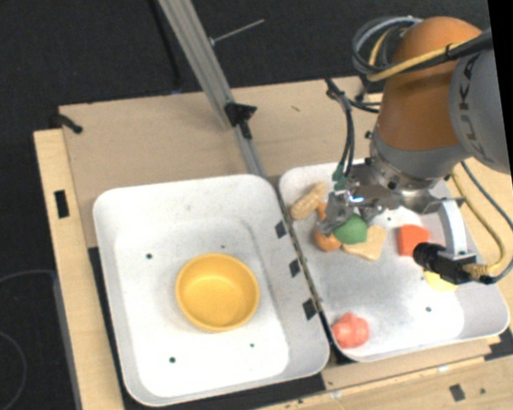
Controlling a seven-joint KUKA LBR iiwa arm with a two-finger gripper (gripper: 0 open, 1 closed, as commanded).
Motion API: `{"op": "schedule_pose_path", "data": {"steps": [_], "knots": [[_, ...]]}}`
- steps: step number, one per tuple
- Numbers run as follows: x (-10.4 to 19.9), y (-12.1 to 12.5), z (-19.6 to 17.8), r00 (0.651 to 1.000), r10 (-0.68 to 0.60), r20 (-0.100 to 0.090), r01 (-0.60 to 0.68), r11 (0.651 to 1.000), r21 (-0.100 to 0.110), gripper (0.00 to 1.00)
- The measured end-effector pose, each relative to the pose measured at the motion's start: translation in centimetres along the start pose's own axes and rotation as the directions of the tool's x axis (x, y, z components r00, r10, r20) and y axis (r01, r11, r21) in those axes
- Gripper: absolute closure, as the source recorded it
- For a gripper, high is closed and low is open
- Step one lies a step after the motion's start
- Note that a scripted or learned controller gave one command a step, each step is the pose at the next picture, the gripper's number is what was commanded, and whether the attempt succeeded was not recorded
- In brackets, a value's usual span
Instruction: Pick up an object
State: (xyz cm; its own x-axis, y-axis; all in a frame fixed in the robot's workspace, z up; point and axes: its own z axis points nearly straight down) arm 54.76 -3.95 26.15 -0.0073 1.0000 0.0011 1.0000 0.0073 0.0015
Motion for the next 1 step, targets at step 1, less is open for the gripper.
{"op": "schedule_pose_path", "data": {"steps": [1], "knots": [[5.99,0.44,1.01,1.000,0.000,0.000,0.000,1.000,0.003,1.00]]}}
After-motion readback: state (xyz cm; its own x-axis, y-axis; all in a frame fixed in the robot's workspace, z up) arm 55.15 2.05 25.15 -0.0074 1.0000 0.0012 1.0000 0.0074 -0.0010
